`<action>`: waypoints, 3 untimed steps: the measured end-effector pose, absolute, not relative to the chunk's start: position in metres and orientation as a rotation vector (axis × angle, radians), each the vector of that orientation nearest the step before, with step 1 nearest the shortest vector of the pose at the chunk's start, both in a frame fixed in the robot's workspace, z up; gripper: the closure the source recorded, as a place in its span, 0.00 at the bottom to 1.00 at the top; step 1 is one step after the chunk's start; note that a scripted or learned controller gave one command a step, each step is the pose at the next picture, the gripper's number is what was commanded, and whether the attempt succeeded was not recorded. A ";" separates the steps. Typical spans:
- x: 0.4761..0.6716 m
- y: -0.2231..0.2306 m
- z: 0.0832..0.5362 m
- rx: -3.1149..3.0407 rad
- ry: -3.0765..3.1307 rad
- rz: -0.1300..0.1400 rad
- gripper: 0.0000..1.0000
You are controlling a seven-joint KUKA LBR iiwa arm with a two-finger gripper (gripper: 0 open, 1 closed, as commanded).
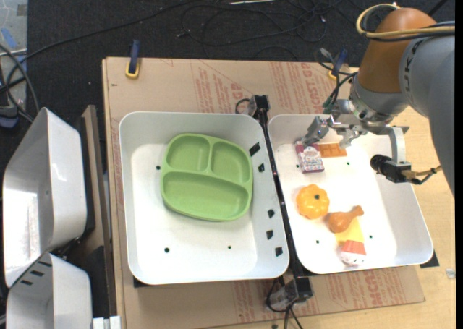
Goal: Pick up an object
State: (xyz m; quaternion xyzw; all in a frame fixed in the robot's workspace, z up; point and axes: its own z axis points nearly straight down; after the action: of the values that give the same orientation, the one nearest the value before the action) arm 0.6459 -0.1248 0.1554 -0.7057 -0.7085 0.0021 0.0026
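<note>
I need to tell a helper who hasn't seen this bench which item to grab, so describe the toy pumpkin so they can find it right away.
Look in the right-hand white bin, the one without the green divided plate. Near its left wall, about halfway down, sits the toy pumpkin. It is the round, ribbed, yellow-orange piece, just below the small pink-and-white carton and left of the brown drumstick.
</note>
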 end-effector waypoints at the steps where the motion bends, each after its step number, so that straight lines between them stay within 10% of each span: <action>1: 0.639 -0.125 0.090 -2.216 -2.216 0.009 0.00; 2: 0.639 -0.125 0.090 -2.220 -2.219 0.004 0.00; 3: 0.639 -0.125 0.098 -2.219 -2.218 0.005 1.00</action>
State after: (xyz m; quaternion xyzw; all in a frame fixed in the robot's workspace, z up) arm 0.6388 -0.1253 0.0980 -0.7072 -0.7070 0.0016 0.0021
